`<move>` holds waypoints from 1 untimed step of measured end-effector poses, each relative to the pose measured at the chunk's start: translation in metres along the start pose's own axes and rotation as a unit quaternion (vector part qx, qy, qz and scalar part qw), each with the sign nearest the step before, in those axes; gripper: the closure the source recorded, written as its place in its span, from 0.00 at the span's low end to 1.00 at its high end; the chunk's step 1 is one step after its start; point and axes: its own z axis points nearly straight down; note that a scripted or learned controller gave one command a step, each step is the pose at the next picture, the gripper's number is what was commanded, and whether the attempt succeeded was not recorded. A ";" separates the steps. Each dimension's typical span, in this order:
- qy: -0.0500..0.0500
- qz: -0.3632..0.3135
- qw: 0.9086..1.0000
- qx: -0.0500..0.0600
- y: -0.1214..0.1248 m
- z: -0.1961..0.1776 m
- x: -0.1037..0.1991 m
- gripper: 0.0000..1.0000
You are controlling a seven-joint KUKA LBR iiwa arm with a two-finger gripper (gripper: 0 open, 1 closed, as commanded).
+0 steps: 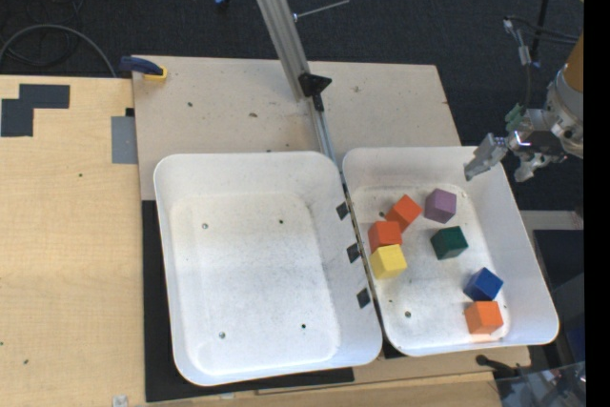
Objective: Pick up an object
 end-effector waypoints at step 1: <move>0.001 0.004 1.000 0.008 -0.064 0.032 -0.012 0.00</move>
